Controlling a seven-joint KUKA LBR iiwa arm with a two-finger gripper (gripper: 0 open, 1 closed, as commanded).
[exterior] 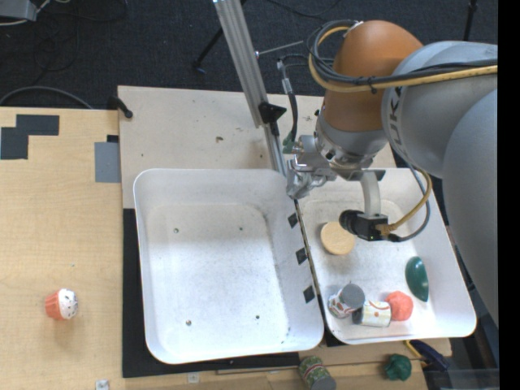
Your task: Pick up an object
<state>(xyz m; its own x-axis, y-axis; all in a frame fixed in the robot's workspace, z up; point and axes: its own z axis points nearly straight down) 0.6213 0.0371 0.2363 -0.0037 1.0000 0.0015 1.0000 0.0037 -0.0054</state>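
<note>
Room is plentiful over the bare floor of the left bin point(203, 258). At the shared rim hangs the gripper point(302, 182); whether it is open or closed we cannot tell. Rightward, the tan disc point(336, 240) lies alone in the right bin point(445, 315), likely our easiest pick. The grey cup point(352, 296) and red ball point(399, 305) crowd the near wall.

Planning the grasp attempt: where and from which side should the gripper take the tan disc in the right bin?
Take the tan disc across its rim, coming straight down: it seems to lie flat in the right bin, nothing touching it, so opposite edges look free.
</note>
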